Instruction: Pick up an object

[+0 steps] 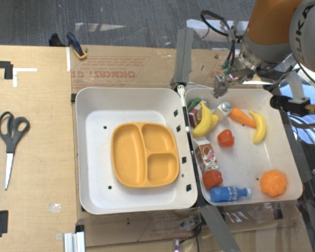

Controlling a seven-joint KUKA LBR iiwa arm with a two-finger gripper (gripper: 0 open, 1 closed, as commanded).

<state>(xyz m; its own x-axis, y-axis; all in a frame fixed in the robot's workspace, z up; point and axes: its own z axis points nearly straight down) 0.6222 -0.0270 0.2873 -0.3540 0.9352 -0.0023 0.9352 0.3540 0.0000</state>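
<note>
Arm (275, 20): enters at 1 o'clock.
Left bin (89, 140): holds a yellow divided plate (145, 154).
Right bin (283, 156): bananas (205, 121) at 11 o'clock, carrot (242, 117) at 12, orange (273, 183) at 4, blue bottle (228, 193) at 6.
Gripper (220, 88): above the right bin's 11 o'clock rim, nothing visibly between its fingers; how far apart they are can't be made out.

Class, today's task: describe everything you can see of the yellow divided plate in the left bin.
The yellow divided plate is a rounded-square tray, apparently matte plastic, with three compartments: one long section on the camera view's left, two smaller ones stacked on its right. It lies flat and upright, slightly turned, near the middle of the left bin, resting on the bin's white floor. Nothing lies in its compartments and no other object touches it.
</note>
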